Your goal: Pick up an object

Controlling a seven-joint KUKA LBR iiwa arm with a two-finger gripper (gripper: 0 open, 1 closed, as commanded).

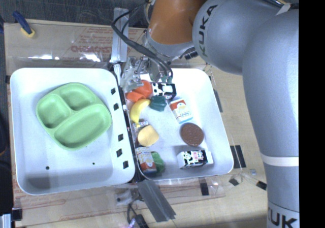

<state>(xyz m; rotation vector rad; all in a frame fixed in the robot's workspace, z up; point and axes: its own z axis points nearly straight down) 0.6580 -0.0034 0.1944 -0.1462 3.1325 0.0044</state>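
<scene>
Arm links fill your view from the right: the grey KUKA arm (254, 44) bends in over the right bin (216, 120), its orange band (175, 13) sitting just above the wrist, and the gripper (144, 72) hangs at the bin's upper left corner, close to the divider between the two bins. You cannot tell from this angle whether the gripper is released or clenched; cables and metal parts clutter that spot.

Right beneath the gripper lies an orange piece (140, 91), partly covered by the tool. Just beside it you have a black-and-white carton (165, 89) and a dark green item (158, 102). A little below sits a yellow banana (138, 110), then a yellow lemon-like piece (148, 135). Further from the gripper are a small white-and-orange carton (181, 110), a brown round disc (192, 134), a cow-patterned box (193, 158) and a red-and-green packet (150, 162) at the bin's near edge.

Off to the gripper's far side, the left bin (30, 171) holds a green divided plate (73, 114).
</scene>
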